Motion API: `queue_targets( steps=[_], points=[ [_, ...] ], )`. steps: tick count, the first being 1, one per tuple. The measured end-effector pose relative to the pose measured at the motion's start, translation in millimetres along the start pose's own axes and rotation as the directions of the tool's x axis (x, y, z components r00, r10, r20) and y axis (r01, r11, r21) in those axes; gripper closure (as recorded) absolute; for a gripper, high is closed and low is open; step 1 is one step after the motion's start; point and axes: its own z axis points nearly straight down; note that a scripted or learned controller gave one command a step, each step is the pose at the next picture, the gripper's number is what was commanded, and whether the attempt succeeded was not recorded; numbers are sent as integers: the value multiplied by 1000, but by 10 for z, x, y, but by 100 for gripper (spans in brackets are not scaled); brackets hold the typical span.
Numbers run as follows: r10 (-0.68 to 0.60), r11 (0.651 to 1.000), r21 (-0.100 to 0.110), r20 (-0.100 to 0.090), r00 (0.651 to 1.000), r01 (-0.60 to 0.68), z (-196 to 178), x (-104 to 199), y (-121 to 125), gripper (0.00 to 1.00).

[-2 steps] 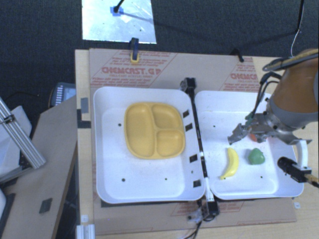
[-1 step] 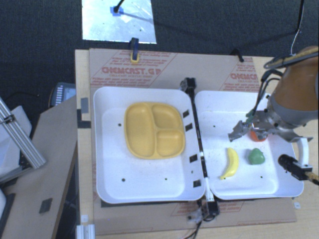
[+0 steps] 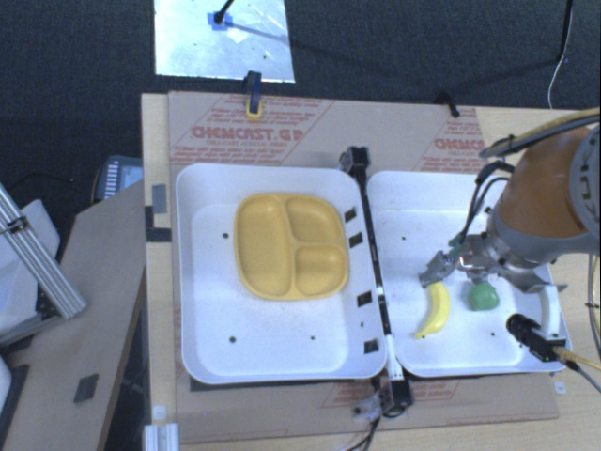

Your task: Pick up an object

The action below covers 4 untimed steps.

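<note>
Two bins: I see two shallow white bins side by side on the counter (image 3: 310, 120); the left bin (image 3: 202, 346) carries a yellow divided plate (image 3: 286, 245), the right bin (image 3: 413, 205) carries the small things.
Candidates: a banana (image 3: 434, 310) lies near the front of the right bin, and a small green object (image 3: 484, 296) lies just beside it on the right; they are apart.
Gripper: the gripper (image 3: 449, 266) hangs just above the top end of the banana; its jaws seem a little spread and I see nothing between them.
Banana, handling: I judge it is a light toy, stiff and with a smooth skin, so it can slip or roll when it is squeezed on the curve.
Banana, where to hold: I would take it across the thick middle, the jaws closing on its two long sides, not at the thin tips.
Green object, handling: it looks small and rounded, probably light; what it is I cannot tell, and the arm partly crowds it.
Risk: the banana lies near the front wall of the bin, so a push could slide it against the wall.
</note>
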Motion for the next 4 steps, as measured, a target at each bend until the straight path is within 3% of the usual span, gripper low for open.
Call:
queue_targets(
  steps=[1,2,3,4],
  points=[
    [0,1000,-1,0,1000,0,533,-81,59,0],
    [0,1000,-4,0,1000,0,657,-78,63,0],
    [0,1000,-6,1,1000,0,548,-80,71,100],
    [-3,1000,-10,2,1000,3,-91,-62,82,100]
  ],
)
